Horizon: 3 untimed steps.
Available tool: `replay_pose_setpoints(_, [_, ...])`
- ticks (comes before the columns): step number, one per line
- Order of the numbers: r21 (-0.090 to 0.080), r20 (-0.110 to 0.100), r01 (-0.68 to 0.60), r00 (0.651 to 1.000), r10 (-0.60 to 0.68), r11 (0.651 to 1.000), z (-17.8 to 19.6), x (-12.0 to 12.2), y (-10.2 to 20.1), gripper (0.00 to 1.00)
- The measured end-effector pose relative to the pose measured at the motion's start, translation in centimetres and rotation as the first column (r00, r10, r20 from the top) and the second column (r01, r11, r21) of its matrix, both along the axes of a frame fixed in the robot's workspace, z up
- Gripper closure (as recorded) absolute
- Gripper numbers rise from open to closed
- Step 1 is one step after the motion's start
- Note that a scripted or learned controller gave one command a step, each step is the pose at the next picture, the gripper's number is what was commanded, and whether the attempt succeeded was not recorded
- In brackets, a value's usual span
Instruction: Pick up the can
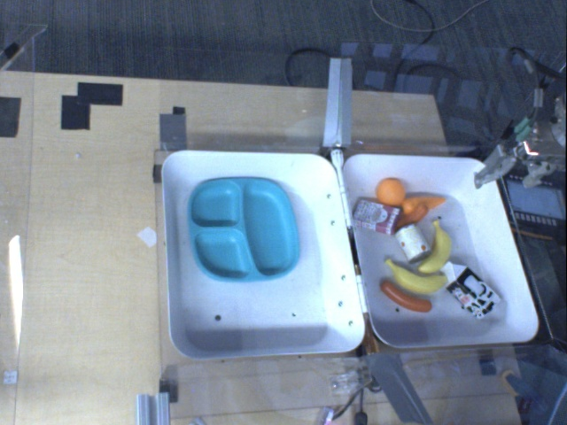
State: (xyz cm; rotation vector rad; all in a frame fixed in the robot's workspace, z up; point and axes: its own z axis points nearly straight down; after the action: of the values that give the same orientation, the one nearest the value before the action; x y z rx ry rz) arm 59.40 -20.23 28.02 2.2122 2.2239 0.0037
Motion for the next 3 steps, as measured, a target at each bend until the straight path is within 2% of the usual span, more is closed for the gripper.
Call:
replay_pose_setpoints(1, [0.002, 0.0, 0.304, 0.953, -0.304, 0.953, 2.9, -7.3, -0.4, 0.0])
replay_pose_setpoints(2, [0.002, -0.003, 0.215, 0.977, -0.215, 0.977, -8.8, 0.7, 5.2, 0.0])
replay_pose_setpoints(3, [0.002, -0.002, 0.073, 0.997, -0.073, 0.997, -18.0, 4.1, 11.4, 0.0])
